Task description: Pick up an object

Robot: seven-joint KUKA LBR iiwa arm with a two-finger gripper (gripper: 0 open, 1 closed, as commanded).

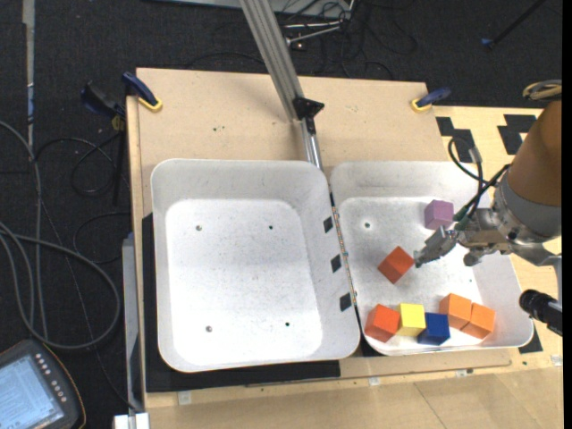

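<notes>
The robot arm (541, 164) is big and round. Its upper part is orange-brown, and under that comes a smooth grey ring. Next to the grey ring, on the pincer's side, are darker metal parts with shiny bits. Thin black cables loop from the arm down to those metal parts. The gripper (427, 251) at the tip is small, dark grey and pointy. Its fingers are too small and blurry to tell apart.

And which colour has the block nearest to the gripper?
Red-orange: the tilted block just left of the gripper, seen in the camera view.
</notes>
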